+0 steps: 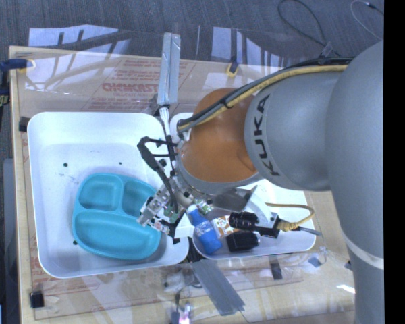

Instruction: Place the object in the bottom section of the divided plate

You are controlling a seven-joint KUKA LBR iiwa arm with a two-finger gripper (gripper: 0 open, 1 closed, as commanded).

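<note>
A teal divided plate (111, 225) lies in the left white bin (50, 181), with two small sections at the top and one wide section at the bottom. My gripper (156, 214) hangs low over the plate's right rim, close to the wall between the two bins. The wrist hardware hides what is under it. I cannot make out any object in the gripper. A blue bottle-like object (204, 231) lies in the right bin (283, 248), just right of the gripper.
The arm's grey body and orange band (216, 147) cover most of the right bin. A black object (243, 240) and a small colourful item (221, 225) lie beside the blue one. A yellow cable (298, 225) loops over that bin's front.
</note>
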